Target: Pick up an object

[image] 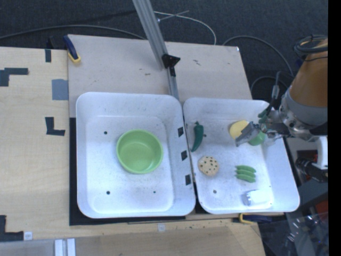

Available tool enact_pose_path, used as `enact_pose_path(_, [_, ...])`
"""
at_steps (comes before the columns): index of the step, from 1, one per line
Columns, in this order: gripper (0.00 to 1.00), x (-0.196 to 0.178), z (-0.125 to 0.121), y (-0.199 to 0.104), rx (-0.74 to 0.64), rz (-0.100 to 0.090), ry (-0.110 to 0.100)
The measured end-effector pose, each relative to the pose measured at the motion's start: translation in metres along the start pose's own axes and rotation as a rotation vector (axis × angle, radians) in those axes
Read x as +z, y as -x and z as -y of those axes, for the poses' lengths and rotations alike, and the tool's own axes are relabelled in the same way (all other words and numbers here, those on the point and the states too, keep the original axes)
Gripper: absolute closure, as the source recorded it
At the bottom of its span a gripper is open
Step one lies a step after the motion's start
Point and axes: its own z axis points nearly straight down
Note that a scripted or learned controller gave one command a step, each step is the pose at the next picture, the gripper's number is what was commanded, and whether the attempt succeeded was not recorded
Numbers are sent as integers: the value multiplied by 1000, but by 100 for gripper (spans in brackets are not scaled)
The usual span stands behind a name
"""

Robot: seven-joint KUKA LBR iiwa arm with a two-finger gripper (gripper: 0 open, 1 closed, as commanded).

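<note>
- The tool [250,135] hangs low over the right bin [282,167], toward its 2 o'clock corner; whether it is wide or narrow cannot be told at this angle, and nothing can be seen gripped in it.
- Nearest thing: a yellow lump [237,128], touching or just beside the tool at its 10 o'clock. It looks like a small rounded toy, probably light plastic or foam, smooth enough to squirt out of a pinch. Best taken across its short width, tool centred over the middle.
- A pale green bit [258,140] shows right under the tool; what it is cannot be made out.
- At the tool's 6 o'clock lies a green pod [245,173], ridged and low; likely light, and a grasp across the narrow way should suit it.
- At 7 o'clock, a cookie [208,166], a flat disc; thin, so it is hard to get under and is better pinched by its rim.
- At 9 o'clock, near the bin's left wall, a green pepper [197,136], long and slim; grip mid-body, across.
- At the bin's 5 o'clock corner, a white block [257,198], close to the wall, awkward to reach.
- In the left bin [85,143], well apart, sits a green bowl [139,151]: stiff, light, graspable only over its rim.
</note>
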Motion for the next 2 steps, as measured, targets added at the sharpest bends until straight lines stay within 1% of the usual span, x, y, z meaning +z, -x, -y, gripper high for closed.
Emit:
enact_pose_path(1, [0,0,0,0,0,0,0])
enact_pose_path(2, [0,53,11,-4,1,-1,-6])
